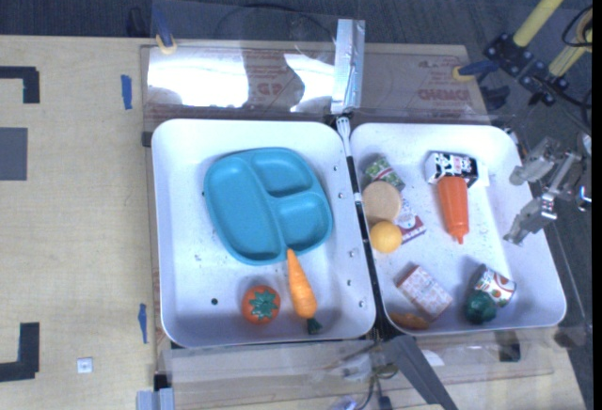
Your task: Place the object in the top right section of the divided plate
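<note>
Wood-toned worktop (75, 211) carries two white bins side by side. In the left bin (179, 239) you have the blue divided plate (268, 203), lying flat toward the bin's far edge, with one large section on its left and two smaller ones on its right. Its top right section (282, 171) faces the bin's far right corner. Near the bin's near edge sits a toy tomato (261, 304), and just beside it to the right lies a toy carrot (300, 284), its thin end touching or nearly touching the plate's near rim.

In the right bin (536, 286), along the left wall, you see a small green-printed packet (383, 170), a round tan piece (381, 201) just below it, and a yellow ball-shaped fruit (385, 237) touching that piece. Nearer the near edge lies a pale checked box (423, 291). Toward the far edge a black-and-white carton (451, 165) touches the top of a long orange vegetable (454, 206). A small green-and-white can (487, 293) lies tilted near the near right corner.

Which of these is the object to place, you cannot tell. The gripper (541, 197) hangs over the right bin's right rim, well apart from the plate; you cannot tell whether it is apart or together.
</note>
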